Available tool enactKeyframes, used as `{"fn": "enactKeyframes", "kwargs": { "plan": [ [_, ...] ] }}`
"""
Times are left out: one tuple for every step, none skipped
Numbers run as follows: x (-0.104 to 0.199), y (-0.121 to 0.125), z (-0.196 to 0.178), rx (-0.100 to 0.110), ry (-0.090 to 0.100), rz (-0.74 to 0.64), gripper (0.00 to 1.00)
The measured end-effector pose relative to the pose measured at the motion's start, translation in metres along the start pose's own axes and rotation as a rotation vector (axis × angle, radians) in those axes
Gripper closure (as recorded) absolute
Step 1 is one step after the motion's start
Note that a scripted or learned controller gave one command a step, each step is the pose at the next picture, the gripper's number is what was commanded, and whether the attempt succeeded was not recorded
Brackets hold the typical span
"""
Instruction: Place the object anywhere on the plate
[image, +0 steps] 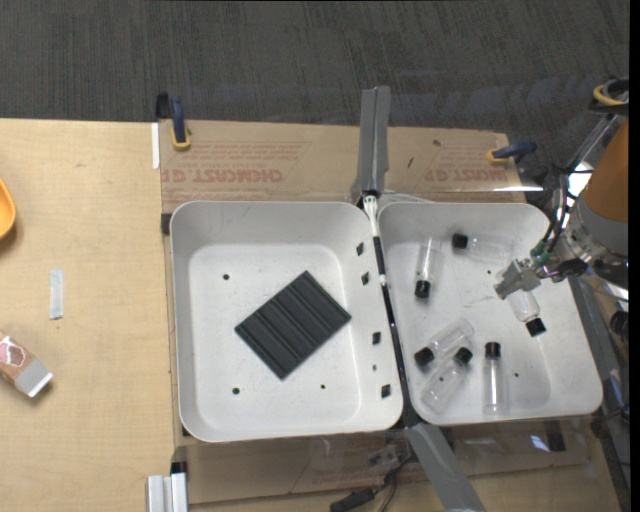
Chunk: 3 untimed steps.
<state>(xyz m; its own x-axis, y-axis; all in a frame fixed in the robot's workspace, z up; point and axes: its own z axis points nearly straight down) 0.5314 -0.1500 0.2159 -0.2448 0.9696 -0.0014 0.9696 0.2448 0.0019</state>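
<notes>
The hand (517, 280) hovers over the right bin (570, 400); I cannot tell its grip. A vial (527, 312) lies just below it. The dark ribbed plate (293, 324) sits in the left bin (200, 400).

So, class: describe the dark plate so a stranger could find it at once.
Start with the two white bins side by side; take the left bin. In its middle lies the plate, a flat dark ribbed rectangle set at a slant. The right bin's things are small clear vials with black caps.

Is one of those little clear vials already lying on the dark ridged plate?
No, the dark ridged plate in the left bin is bare; the vials lie in the right bin.
</notes>
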Motion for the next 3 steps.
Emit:
{"fn": "enactKeyframes", "kwargs": {
  "plan": [
    [0.099,-0.003,-0.037,0.004,0.001,0.005,1.00],
    [0.153,0.045,0.019,0.006,0.003,-0.338,1.00],
    [0.190,0.087,0.025,0.003,0.001,-0.486,1.00]
  ]
}}
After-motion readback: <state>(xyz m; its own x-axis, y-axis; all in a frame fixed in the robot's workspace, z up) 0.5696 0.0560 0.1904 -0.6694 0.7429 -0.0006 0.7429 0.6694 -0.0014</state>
